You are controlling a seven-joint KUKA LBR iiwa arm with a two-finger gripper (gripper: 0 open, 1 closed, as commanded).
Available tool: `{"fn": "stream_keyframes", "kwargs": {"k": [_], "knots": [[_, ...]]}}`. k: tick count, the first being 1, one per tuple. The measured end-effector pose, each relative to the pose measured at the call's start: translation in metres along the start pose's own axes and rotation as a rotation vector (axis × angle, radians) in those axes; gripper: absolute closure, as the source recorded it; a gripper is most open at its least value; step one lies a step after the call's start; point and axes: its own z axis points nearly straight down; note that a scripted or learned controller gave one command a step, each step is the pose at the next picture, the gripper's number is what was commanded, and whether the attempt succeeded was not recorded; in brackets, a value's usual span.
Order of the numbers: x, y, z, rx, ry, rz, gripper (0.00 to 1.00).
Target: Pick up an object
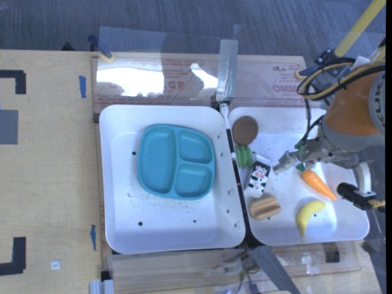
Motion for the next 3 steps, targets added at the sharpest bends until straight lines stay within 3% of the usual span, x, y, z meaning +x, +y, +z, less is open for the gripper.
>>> {"fn": "stream_keyframes", "kwargs": {"k": [1,2,3], "knots": [[-0.04,-0.021,0.023,0.001,0.001,-0.048,0.0],[-0.063,-0.038,0.021,-0.011,0.012,-0.097,0.0],[-0.064,-0.032,0.021,-0.004,0.018,-0.07,0.0]]}}
